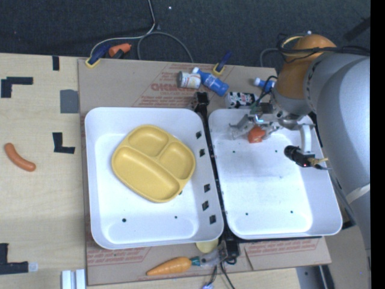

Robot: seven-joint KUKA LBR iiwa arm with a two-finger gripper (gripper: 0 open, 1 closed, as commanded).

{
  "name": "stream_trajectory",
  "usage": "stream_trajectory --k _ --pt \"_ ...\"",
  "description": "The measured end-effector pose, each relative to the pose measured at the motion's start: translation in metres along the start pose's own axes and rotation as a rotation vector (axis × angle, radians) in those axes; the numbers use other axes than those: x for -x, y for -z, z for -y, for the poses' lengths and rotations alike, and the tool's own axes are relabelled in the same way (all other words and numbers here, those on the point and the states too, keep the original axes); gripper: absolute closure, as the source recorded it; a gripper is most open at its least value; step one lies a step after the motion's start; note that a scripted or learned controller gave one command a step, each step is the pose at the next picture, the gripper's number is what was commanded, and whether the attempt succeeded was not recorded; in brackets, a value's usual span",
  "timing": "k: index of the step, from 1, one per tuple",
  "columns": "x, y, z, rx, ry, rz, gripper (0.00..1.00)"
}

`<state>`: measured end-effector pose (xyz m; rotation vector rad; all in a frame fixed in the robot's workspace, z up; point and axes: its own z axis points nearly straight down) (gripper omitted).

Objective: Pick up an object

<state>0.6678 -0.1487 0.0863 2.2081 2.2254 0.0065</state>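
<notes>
A small red object (257, 135) lies in the right bin (274, 212), in its far part, close to the far wall. The pincer (260, 124) is directly over it, at its far side, and the grey metal parts of the pincer reach down around the red object. Whether the fingers are apart or together, I cannot tell, because the wrist covers them, and I cannot tell if the red object is between them. The arm (343, 119) comes in from the right, big and grey, with the orange band (295, 71) above the wrist. A black and white part (302, 149) hangs from the arm over the right side of this bin.

The left bin (102, 221) holds a yellow divided plate (153, 162) with three compartments, lying in the middle and a little to the far side. Black clips sit along the wall where the two bins meet.

On the surface (36, 209), well apart to the left, lies an orange sausage-shaped toy (19, 157). At the near edge, just in front of the left bin, lies a toy carrot (171, 266). Behind the bins there is a blue and white bottle (204, 80) lying on its side, and an orange and blue clamp (109, 52) at the far left corner of the cardboard (144, 86).
</notes>
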Motion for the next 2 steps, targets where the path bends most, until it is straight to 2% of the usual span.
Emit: stream_trajectory --k 1,2 --pt "0.022 0.000 -0.002 -0.003 -0.006 -0.001 0.00" --pt "0.022 0.010 -0.002 -0.003 -0.005 0.002 1.00"
